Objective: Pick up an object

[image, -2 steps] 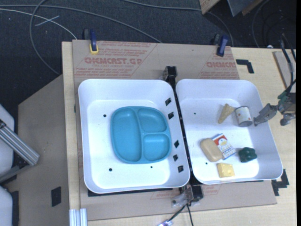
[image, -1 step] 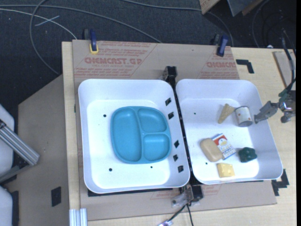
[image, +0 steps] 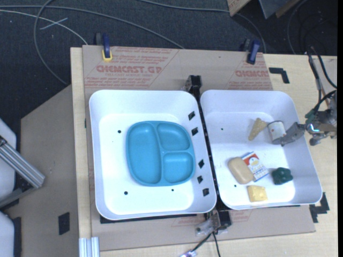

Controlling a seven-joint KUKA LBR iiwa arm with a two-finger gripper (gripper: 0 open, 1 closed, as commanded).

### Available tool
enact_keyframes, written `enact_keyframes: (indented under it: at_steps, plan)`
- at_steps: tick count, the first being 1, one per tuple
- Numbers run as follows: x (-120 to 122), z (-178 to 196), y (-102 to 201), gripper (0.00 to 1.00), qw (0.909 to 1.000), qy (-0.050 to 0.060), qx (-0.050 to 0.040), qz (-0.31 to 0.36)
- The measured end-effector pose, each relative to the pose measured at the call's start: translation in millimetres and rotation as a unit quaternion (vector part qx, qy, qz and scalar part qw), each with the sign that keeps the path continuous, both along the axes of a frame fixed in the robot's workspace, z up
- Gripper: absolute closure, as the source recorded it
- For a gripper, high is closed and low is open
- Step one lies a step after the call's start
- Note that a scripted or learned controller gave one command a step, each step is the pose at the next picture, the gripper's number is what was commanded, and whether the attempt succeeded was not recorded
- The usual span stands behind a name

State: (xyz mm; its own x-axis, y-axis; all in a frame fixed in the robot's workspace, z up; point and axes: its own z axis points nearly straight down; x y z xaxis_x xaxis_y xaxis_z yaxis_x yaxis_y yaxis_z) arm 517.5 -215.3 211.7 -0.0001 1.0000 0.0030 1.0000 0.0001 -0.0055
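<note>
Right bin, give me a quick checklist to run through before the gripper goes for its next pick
1. Objects to pick lie in the right bin: ok. It holds a tan wedge, a beige bread roll, a small red and white carton, a dark green piece and a yellow block.
2. Gripper over that bin: ok, near its right side.
3. Fingers open: cannot tell.
4. Gripper free of load: cannot tell.
5. A target with space around it: ok, the tan wedge lies apart; the roll and carton touch.
6. Blue divided plate out of the way: ok, in the left bin.

red print on the brown board (image: pixel 131 63) reads "chemcast gp" (repeated, partly hidden, at right).
</note>
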Motion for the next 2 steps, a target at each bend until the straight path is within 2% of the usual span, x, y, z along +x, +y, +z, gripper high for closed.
enact_keyframes:
  at_steps: [1,2]
  plan:
    - [-2.2,-43.3,-4.2,0.0,1.0,0.0,-0.0001,0.0]
    - [-11.5,-102.3,-0.8,0.0,1.0,0.001,0.0006,0.0]
